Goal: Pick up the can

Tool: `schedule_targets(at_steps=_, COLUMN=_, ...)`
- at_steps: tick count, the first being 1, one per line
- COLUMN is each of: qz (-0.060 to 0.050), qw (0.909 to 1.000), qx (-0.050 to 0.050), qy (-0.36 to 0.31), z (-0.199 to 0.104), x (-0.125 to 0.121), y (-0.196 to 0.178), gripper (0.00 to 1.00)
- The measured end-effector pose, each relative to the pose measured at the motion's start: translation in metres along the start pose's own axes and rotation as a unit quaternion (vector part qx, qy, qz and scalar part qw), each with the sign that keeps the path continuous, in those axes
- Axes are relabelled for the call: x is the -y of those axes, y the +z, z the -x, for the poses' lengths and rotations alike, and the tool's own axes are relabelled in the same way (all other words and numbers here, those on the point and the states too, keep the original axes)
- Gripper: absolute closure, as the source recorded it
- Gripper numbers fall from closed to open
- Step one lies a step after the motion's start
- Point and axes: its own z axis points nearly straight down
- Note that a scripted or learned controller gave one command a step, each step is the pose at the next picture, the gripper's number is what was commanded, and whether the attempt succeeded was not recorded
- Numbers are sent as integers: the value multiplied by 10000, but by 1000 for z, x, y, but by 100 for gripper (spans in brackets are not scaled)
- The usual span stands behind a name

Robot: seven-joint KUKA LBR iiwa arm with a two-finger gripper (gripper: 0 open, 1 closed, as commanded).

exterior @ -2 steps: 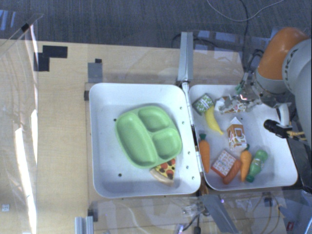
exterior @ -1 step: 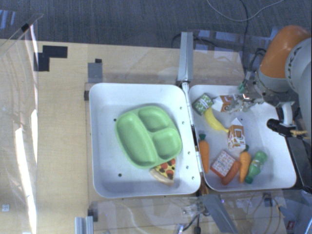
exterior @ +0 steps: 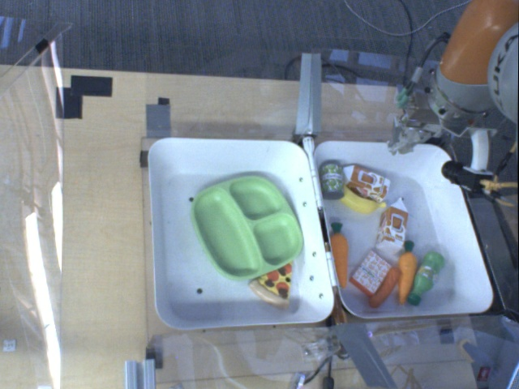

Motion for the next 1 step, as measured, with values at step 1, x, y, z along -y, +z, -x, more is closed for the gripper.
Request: schedule_targets(at_steps=1, qz=-3, qw=10000, qx=1, qy=-3, z=0, x=0, y=0, gripper=0)
